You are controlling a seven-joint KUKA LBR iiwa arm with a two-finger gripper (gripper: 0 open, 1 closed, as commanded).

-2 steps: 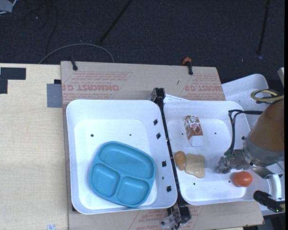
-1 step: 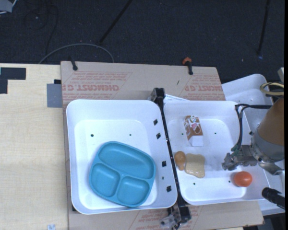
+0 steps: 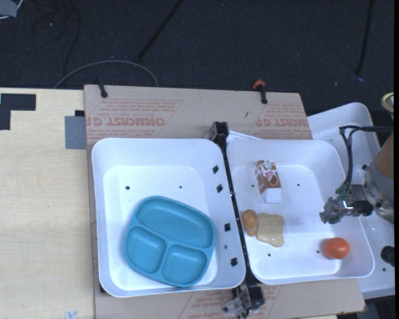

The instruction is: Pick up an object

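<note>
The right bin [image 3: 299, 157] holds a small white carton with a red and brown print [image 3: 268, 179], a tan bread-like piece [image 3: 270, 229] with a small orange-brown lump [image 3: 250, 222] touching its left side, and an orange-red ball [image 3: 335, 248] near the bin's right front corner. My gripper [image 3: 337, 209] hangs at the bin's right edge, just above and beside the ball. Nothing shows between its dark fingers, and their spread is too small to make out.
The left bin [image 3: 153, 153] holds a blue three-compartment tray [image 3: 169, 240]. A black divider clamp [image 3: 227, 205] runs between the bins. The arm's wrist and cables [image 3: 372, 178] stand over the right bin's right rim. Cardboard [image 3: 186, 115] lies behind the bins.
</note>
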